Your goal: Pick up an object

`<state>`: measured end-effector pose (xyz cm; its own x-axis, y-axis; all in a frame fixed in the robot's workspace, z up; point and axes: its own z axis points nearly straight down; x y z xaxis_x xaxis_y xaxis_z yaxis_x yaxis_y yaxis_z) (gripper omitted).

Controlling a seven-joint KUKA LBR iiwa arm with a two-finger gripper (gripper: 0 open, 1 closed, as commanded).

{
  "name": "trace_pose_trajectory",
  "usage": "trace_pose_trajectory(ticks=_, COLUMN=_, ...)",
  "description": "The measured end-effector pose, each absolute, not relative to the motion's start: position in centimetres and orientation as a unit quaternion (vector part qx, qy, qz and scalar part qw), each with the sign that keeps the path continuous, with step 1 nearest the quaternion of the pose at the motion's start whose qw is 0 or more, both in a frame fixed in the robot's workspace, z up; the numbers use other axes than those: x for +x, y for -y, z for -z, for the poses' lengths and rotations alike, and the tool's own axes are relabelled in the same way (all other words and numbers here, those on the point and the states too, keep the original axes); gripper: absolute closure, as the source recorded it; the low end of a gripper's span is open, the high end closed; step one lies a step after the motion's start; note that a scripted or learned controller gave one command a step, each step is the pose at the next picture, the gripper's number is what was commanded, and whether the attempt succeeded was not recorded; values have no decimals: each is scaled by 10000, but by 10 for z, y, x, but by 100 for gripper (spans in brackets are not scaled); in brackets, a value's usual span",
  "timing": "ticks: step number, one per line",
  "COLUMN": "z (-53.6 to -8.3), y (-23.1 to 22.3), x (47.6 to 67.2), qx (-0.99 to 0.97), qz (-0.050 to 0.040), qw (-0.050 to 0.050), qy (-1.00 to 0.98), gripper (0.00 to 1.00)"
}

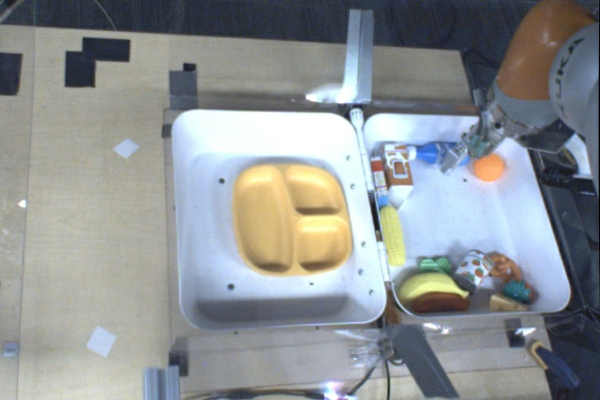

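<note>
My gripper hangs low over the far part of the right bin, its fingers pointing down and left. An orange ball lies just to the right of the fingertips. A blue object sits just to their left, beside a white and red tube. I see nothing between the fingers. Along the bin's left wall lies a yellow corn cob. Near the front of the bin sit a yellow and brown bowl-like toy and some small coloured toys.
The left bin holds a yellow divided tray. A metal post rises behind the wall between the bins. The grey arm with its orange band reaches in from the upper right. Bare bin floor lies in the middle of the right bin.
</note>
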<state>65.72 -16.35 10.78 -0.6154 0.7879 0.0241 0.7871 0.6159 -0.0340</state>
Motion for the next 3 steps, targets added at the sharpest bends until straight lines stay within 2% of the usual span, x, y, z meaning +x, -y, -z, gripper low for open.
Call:
trace_pose_trajectory(ticks=1, z=-172, y=109, x=611, qx=-4167, qz=34, qw=-72, qy=9090, gripper=100)
trace_pose_trajectory(ticks=2, z=-197, y=69, x=606, qx=-3756, qz=19, qw=-44, qy=9268, gripper=100)
trace_pose_trajectory(ticks=3, z=-185, y=81, x=539, qx=-5206, qz=8, qw=-17, qy=8538, gripper=100)
